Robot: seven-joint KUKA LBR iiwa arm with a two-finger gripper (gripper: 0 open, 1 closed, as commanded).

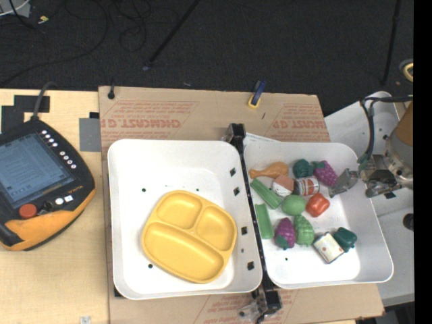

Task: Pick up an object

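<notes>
Toys [305, 204] lie heaped in the right bin [368, 248], so the hand [345, 179] at its right rim, whether apart or together I cannot tell, might nudge several and grip none

This is a robotics lab. A pale wooden bench [54, 282] carries two shallow white plastic bins [128, 181] laid on printed brown cardboard [202, 117]. An orange-and-grey handheld control pendant with a screen [37, 184] rests at the left, and black cables [101, 19] trail across dark carpet behind.
</notes>
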